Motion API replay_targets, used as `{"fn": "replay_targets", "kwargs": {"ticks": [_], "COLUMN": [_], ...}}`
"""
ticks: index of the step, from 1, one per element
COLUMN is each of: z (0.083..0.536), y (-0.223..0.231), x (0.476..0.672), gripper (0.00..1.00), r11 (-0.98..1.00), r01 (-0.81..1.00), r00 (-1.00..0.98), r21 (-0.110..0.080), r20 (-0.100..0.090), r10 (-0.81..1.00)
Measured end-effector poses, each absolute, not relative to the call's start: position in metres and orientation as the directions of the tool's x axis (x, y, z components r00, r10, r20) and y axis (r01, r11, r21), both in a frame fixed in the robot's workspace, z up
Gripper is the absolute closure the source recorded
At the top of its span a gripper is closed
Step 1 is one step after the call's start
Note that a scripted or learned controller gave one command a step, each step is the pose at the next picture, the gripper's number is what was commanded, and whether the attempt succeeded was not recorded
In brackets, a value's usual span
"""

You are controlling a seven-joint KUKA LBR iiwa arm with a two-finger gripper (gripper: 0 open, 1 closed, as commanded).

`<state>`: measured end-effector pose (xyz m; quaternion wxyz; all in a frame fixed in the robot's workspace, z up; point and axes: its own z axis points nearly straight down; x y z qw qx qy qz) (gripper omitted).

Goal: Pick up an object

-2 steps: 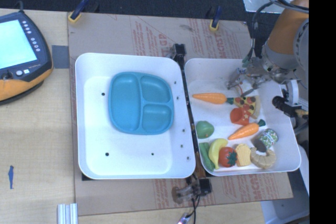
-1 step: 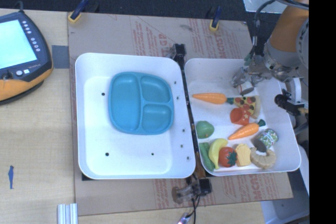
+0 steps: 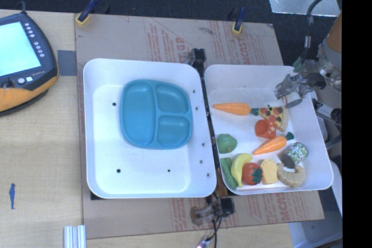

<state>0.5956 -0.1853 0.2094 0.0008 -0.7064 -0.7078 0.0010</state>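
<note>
From my screen the pick is not yet done: I see nothing lifted. The gripper [image 3: 289,92] hangs over the upper right part of the right bin [image 3: 244,75], and its two fingers stand apart, with nothing between them. All the toy food lies in this bin. The nearest piece is the pizza slice [image 3: 274,115], just below the gripper, flat, red and yellow. One carrot [image 3: 231,108] lies left of it. The left bin [image 3: 96,125] carries a blue plate [image 3: 156,114].

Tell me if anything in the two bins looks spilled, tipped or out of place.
Nothing stands out. The blue divided plate lies flat in the left bin, and the toy foods, including two carrots, lie inside the right bin.
</note>
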Motion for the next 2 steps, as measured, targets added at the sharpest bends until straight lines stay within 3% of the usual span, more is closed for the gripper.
{"fn": "replay_targets", "kwargs": {"ticks": [1, 2], "z": [0.227, 0.275], "y": [-0.131, -0.069], "x": [0.523, 0.476], "gripper": [1.00, 1.00], "r11": [0.005, 0.005], "r01": [1.000, 1.000], "r00": [-0.005, -0.005], "r21": [-0.005, -0.003], "r20": [0.000, 0.001], "r10": [1.000, 1.000]}}
